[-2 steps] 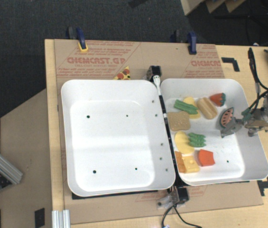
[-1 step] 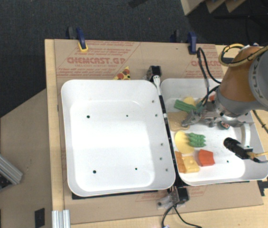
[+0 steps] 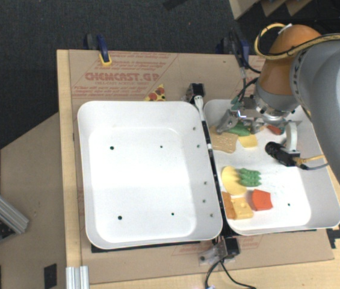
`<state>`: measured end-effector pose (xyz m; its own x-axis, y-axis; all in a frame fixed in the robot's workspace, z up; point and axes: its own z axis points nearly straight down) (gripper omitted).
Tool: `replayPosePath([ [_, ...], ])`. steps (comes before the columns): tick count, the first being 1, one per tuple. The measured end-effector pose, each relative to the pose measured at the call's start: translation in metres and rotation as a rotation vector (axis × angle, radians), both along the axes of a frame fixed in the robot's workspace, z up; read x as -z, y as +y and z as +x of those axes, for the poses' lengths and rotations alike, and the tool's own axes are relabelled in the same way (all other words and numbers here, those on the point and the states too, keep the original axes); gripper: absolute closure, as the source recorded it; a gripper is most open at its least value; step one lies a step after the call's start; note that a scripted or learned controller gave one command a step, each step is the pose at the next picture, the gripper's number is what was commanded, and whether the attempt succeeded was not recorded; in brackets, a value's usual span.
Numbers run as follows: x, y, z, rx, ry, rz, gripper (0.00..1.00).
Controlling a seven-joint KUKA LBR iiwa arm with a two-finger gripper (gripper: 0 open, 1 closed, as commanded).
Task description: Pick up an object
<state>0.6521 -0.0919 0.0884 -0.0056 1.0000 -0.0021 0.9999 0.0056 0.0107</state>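
My gripper [image 3: 242, 123] is low over the far end of the right bin [image 3: 314, 206], reaching in from the right. Right under it lies a small green thing [image 3: 238, 126], partly hidden by the gripper. A tan flat piece [image 3: 224, 142] and a small yellow piece [image 3: 249, 141] lie just in front of it. Nearer the front of that bin sit a yellow rounded piece [image 3: 232, 180], a green leafy piece [image 3: 251, 176], a red-orange block [image 3: 261, 200] and an orange-tan block [image 3: 237, 208].
The left bin [image 3: 97, 125] stands beside the right one, their rims meeting in the middle. Both rest on a cardboard sheet [image 3: 127, 74] with clamps at its far edge. The grey arm [image 3: 332, 95] covers the right bin's far right corner.
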Motion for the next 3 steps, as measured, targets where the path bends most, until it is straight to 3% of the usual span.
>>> replayPosePath([
  [1, -0.011, -0.001, -0.002, 0.003, 0.0, 0.001, 1.0],
  [2, -0.103, 0.102, -0.023, -0.005, 0.0, 0.006, 1.0],
  [3, -0.097, 0.167, 0.016, -0.002, 0.006, 0.005, 1.0],
])
